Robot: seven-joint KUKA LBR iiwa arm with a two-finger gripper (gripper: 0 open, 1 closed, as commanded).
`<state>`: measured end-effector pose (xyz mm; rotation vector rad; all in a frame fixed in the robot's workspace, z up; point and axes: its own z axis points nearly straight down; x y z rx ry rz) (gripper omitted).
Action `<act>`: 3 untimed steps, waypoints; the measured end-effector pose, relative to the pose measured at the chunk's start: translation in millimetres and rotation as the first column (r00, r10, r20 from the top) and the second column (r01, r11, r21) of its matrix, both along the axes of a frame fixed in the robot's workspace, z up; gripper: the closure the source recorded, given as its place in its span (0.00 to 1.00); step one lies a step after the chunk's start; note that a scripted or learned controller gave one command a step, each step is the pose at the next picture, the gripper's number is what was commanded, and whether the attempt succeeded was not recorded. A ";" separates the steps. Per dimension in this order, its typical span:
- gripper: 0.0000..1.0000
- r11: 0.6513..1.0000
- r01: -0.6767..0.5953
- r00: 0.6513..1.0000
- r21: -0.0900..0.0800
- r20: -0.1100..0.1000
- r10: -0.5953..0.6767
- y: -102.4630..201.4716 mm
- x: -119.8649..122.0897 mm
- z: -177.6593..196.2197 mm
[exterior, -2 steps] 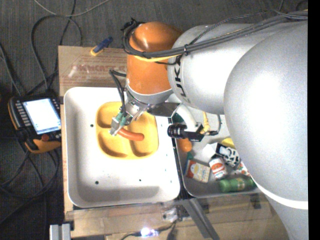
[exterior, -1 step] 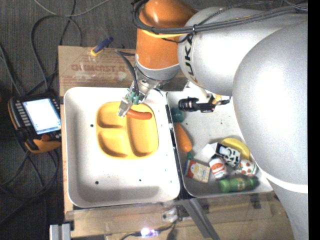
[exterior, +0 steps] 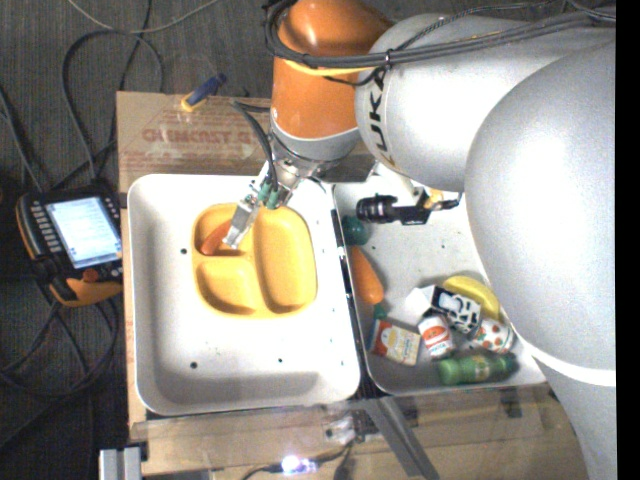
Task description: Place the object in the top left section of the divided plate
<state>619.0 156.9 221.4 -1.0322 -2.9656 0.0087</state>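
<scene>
Resting: one yellow plate (exterior: 275,268); two bins (exterior: 160,348)

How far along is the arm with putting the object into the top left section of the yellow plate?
Nearly there, it seems. The gripper is down over the top left section of the divided plate in the left bin, where something orange lies. Whether it is released cannot be told. Left: let go and pull back.

Right bin (exterior: 440,268) half hidden beneath the arm (exterior: 500,118); jaws' spread too small to tell.
</scene>
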 end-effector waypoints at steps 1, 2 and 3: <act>1.00 1.000 0.001 1.000 -0.001 -0.004 -0.001 0.4 0.8 5.3; 1.00 0.998 0.067 0.998 0.004 -0.004 -0.067 -1.4 -73.2 11.1; 1.00 0.995 0.098 0.995 0.007 0.002 -0.098 -10.5 -75.0 -107.3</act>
